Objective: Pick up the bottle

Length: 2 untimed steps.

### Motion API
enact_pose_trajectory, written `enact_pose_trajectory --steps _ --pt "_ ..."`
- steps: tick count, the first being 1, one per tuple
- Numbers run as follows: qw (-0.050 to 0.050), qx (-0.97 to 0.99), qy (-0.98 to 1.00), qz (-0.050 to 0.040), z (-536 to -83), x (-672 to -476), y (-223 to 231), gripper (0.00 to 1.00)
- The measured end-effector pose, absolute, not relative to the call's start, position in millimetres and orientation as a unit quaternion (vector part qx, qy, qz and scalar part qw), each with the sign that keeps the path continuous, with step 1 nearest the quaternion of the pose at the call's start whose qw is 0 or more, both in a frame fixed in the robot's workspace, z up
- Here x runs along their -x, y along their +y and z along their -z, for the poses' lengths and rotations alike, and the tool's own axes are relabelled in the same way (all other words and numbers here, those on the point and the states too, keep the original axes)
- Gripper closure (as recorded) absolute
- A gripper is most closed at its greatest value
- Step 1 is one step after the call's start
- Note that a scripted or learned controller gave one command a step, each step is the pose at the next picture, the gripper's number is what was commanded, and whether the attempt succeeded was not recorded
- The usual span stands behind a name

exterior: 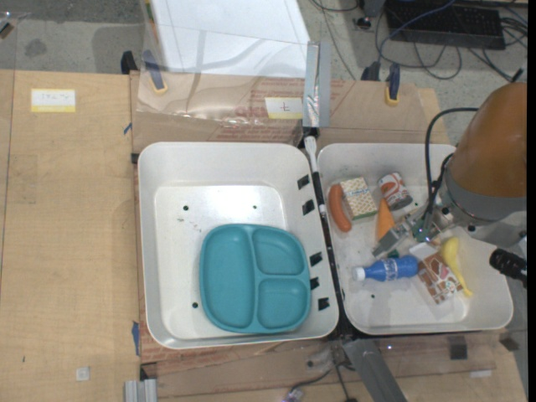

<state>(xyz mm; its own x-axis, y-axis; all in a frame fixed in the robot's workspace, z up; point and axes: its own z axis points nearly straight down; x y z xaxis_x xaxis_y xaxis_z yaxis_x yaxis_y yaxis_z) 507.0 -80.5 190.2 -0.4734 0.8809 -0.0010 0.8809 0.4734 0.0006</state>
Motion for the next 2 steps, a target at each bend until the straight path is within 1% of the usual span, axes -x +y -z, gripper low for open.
enact_pose_trajectory --steps 1,2 --pt "0.001 -0.519 0.855 -0.0005 -91.4 -483.4 -66.1 0.0" --pt "0.003 -0.522 0.853 -0.0012 -101.8 -484.1 -69.1 1.0"
